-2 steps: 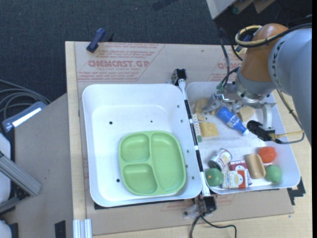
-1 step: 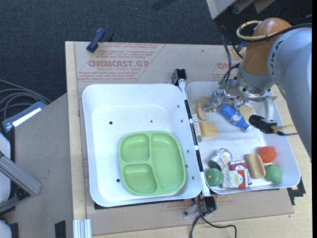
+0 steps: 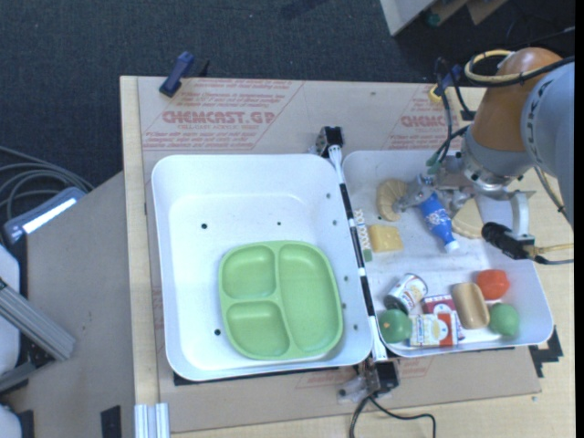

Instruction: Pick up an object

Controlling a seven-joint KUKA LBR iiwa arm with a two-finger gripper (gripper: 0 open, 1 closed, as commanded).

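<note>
The right bin (image 3: 538,286) holds several objects. A blue bottle with a white label (image 3: 439,221) lies tilted near the bin's far middle. My gripper (image 3: 438,188) hangs right over the bottle's upper end, at the end of the grey arm with the orange band (image 3: 502,108). Whether it touches the bottle is hidden by the wrist. A tan cookie-like piece (image 3: 392,198) lies just left of the gripper, and a yellow block (image 3: 385,238) lies below that.
At the right bin's near end lie a small can (image 3: 408,292), a green apple (image 3: 394,326), a red-and-white carton (image 3: 435,323), a bun (image 3: 470,305), a red tomato (image 3: 494,283) and a green lime (image 3: 505,318). The left bin (image 3: 182,199) holds a green divided plate (image 3: 279,299).
</note>
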